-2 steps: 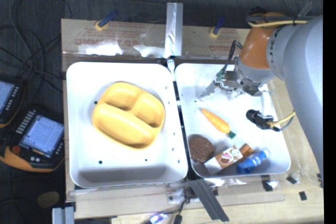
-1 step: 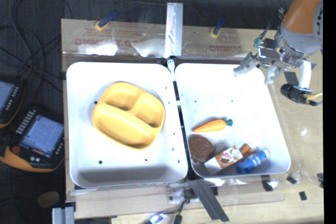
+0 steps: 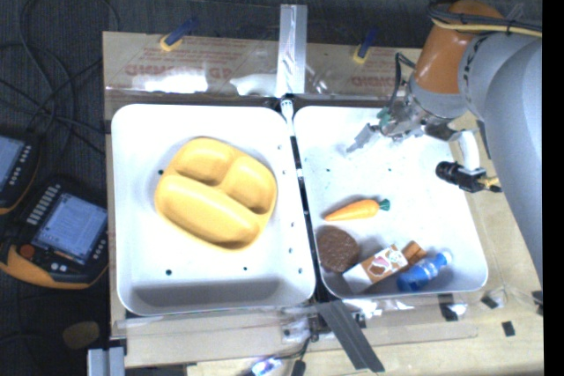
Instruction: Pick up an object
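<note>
The counter carries two shallow white bins side by side. The left bin holds one thing, a big yellow bread-shaped lump with rounded lobes, lying a little left of the middle of its floor.

The right bin holds the smaller things, all in its near half. A carrot with a green tip lies on its side close to the middle of the bin, its thin end pointing toward the divider between the bins. Below it, near the left wall, sits a round brown cookie. Just to the right of the cookie lies a small box with a red and white picture, tilted, and beside the box, touching or nearly touching it, a blue bottle lies along the near wall toward the right corner.

The arm comes in from the right, its orange band above the far right corner of the right bin. The pincer hangs over the far part of that bin, pointing left and down toward the bare white floor. Nothing is seen between its fingers, and whether they are apart or together cannot be told from this angle. It is well apart from the carrot and from the things along the near wall.
</note>
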Controlling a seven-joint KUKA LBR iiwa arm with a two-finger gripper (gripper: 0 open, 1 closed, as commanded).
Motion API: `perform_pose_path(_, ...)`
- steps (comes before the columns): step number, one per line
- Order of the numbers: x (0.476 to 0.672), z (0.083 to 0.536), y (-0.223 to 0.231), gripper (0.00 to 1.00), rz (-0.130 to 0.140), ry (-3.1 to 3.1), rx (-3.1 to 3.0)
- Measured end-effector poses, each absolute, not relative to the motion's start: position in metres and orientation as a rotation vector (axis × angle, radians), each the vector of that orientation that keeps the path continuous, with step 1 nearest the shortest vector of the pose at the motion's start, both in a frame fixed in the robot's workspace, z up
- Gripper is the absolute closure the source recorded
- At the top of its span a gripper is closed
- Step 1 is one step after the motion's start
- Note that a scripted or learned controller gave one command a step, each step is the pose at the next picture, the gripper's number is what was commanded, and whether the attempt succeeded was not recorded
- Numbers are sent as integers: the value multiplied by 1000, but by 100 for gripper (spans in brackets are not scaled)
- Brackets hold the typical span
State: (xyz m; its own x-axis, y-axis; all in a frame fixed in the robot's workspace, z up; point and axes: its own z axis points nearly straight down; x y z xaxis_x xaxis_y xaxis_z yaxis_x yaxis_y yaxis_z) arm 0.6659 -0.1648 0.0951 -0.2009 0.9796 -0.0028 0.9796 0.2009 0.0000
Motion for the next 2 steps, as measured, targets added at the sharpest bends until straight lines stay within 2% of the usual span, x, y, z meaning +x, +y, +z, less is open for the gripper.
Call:
perform_pose_path(1,633,181,-114,0,0,2699,1607)
perform_pose_path(2,570,103,-144,0,14,2807,1379)
